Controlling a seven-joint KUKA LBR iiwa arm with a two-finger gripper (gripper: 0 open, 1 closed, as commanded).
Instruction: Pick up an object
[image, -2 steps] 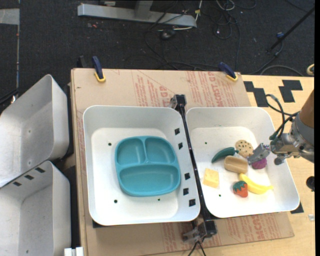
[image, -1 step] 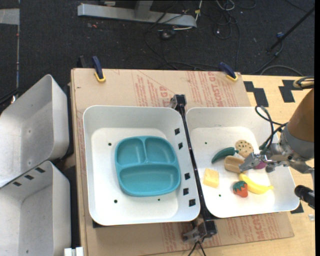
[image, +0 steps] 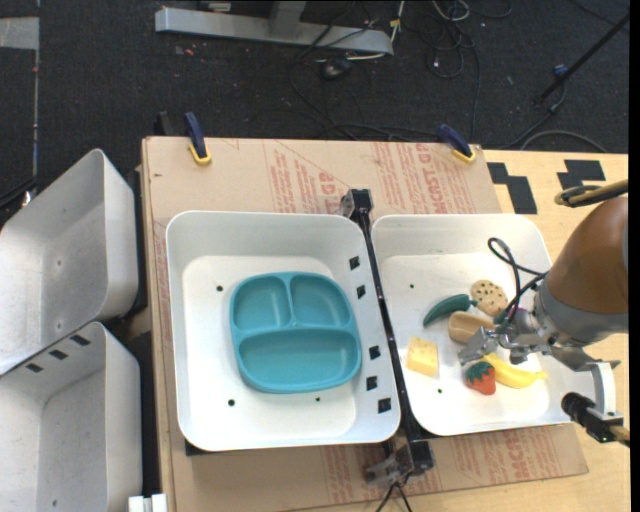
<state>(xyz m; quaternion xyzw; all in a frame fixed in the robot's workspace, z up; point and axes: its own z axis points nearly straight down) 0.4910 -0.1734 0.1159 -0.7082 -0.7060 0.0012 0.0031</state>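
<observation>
Nearest the camera, at the right bin's (image: 440, 425) front: strawberry (image: 482, 377) and banana (image: 518, 376), side by side and touching or almost so, banana's long axis running left-right. Cheese wedge (image: 424, 357) just left of them, apart. Directly behind the strawberry: gripper (image: 487, 343), low over the toy cluster, aimed leftward and down. Finger state: cannot tell; metal parts overlap the toys and no gap or contact resolves. Nothing seen clamped. Tan bread piece (image: 466, 325) immediately left of the gripper, possibly touching. Green pepper (image: 446, 307) further left and back, long axis slanted. Cookie (image: 488, 294) behind the gripper. Likely nearest candidates: strawberry and bread piece, both just beside the tool. Arm (image: 597, 285) entering from the right, wrist bent down over the bin's right half, cable looped above. Left bin (image: 200, 240) well apart, holding a teal divided plate (image: 296, 332).
</observation>
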